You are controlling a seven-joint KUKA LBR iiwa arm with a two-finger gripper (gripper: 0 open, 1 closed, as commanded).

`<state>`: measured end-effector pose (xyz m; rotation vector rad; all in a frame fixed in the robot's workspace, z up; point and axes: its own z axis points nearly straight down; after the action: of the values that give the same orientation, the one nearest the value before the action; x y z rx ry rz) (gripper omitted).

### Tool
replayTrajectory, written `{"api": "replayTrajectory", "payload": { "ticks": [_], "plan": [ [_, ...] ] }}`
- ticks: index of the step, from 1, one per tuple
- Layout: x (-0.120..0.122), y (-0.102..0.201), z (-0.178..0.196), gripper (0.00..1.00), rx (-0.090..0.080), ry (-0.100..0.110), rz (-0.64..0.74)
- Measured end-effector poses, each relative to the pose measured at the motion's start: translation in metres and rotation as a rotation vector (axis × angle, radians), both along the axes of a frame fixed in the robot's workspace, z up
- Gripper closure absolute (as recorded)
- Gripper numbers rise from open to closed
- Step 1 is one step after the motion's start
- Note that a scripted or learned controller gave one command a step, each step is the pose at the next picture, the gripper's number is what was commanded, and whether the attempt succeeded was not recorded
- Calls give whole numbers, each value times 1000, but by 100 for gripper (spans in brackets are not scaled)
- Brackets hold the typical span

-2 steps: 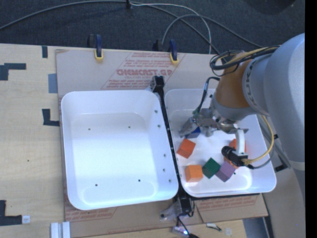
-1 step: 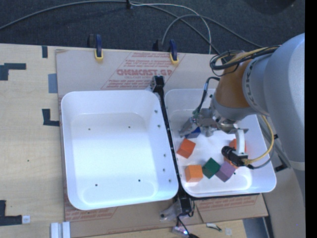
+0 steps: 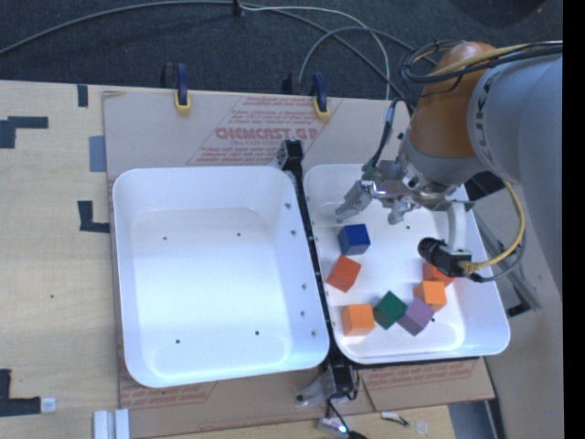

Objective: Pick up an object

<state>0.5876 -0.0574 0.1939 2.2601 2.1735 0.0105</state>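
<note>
Gripper (image 3: 377, 207) fingers spread apart and grasping nothing, hovering just above the blue cube (image 3: 355, 239) in the right bin (image 3: 489, 337).

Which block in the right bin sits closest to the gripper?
The blue block, just below the gripper. It is the only blue one; the orange, green and purple blocks lie farther toward the bin's near edge.
</note>
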Motion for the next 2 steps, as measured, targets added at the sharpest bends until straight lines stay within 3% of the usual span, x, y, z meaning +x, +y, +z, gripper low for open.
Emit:
{"api": "replayTrajectory", "payload": {
  "ticks": [1, 2],
  "plan": [
    [12, -32, -107, 0, 0, 17, 37],
    [14, -30, -92, 100, 0, 9, 40]
  ]
}}
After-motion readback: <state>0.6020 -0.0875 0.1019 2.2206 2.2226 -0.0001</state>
